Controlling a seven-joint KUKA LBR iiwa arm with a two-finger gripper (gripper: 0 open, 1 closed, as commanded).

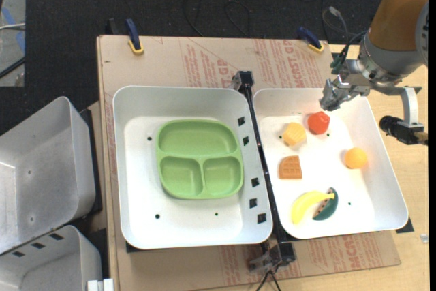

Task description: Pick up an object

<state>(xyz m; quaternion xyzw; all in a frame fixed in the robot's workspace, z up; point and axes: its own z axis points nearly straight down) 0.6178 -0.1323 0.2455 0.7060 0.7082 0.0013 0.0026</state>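
The right bin [381, 211] holds a red round toy [318, 123], a yellow-orange chunk [294, 134], an orange waffle-like piece [290, 167], an orange ball [355, 158] and a yellow banana beside a dark green piece [313, 206]. My gripper [332, 101] hangs over the bin's far edge, just up and right of the red toy. Nothing shows between its fingers. I cannot make out how wide they stand.
The left bin [136, 215] carries a green three-section plate [200, 158]. A black divider [253, 140] runs between the bins. Grey plastic tubs [41, 167] stand off the bench at the left. Clamps [135, 37] and cables sit along the far edge.
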